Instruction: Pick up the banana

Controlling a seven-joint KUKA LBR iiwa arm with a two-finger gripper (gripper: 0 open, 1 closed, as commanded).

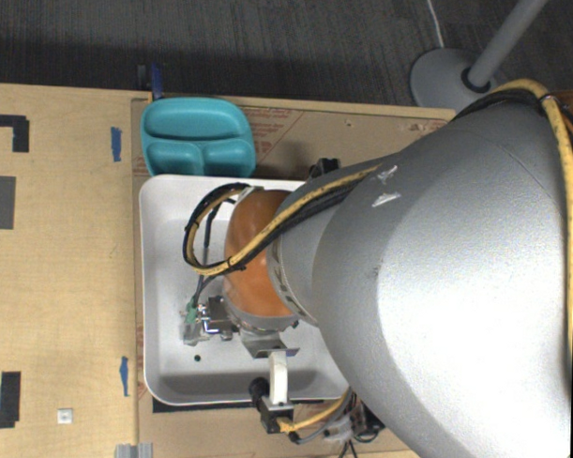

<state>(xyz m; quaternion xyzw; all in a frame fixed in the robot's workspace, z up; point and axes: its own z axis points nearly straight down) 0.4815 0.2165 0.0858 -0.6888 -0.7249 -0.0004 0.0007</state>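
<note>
Dark grey ribbed carpet (274, 35) covers the floor along the far side. A grey round stand base (447, 79) with a slanted pole (504, 38) rests on it at far right. The bench top (60, 262) is tan board, marked with black tape (13, 134) and blue tape (116, 144) at left.

light: bright, even | glare: sheen on arm (454, 276) | focus: arm soft | shadows: faint
</note>
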